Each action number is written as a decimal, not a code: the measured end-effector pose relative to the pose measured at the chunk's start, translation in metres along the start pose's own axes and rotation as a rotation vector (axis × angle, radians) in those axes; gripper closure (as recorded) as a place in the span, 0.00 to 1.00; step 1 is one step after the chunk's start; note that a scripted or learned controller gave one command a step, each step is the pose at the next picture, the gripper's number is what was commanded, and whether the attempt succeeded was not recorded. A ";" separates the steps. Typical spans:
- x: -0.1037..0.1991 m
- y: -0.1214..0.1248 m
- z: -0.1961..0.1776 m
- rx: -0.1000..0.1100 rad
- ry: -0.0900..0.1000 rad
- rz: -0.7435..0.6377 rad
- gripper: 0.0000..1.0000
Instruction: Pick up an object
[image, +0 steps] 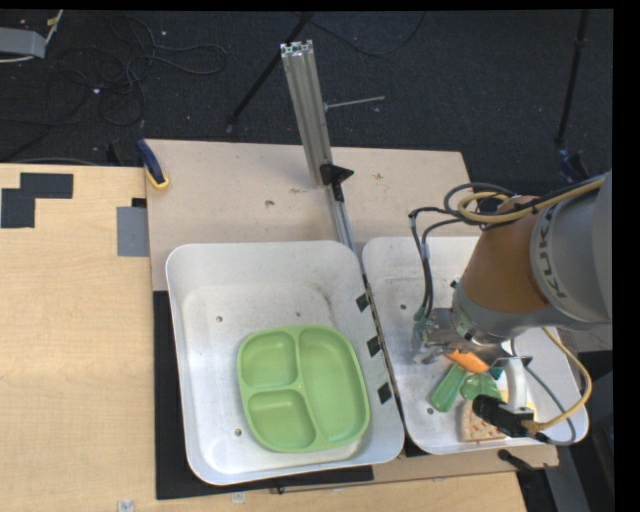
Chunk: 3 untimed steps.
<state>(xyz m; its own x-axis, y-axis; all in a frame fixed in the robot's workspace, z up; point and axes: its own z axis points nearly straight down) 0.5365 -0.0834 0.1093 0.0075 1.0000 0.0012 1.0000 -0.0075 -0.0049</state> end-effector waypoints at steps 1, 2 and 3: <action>-0.002 -0.008 -0.047 -0.006 -0.001 -0.003 1.00; -0.002 0.000 -0.107 -0.009 -0.002 -0.009 1.00; -0.003 0.000 -0.142 -0.006 -0.001 -0.009 1.00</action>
<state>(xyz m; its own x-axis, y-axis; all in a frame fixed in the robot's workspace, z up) 0.5374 -0.0863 0.2512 -0.0014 1.0000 -0.0002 1.0000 0.0014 0.0006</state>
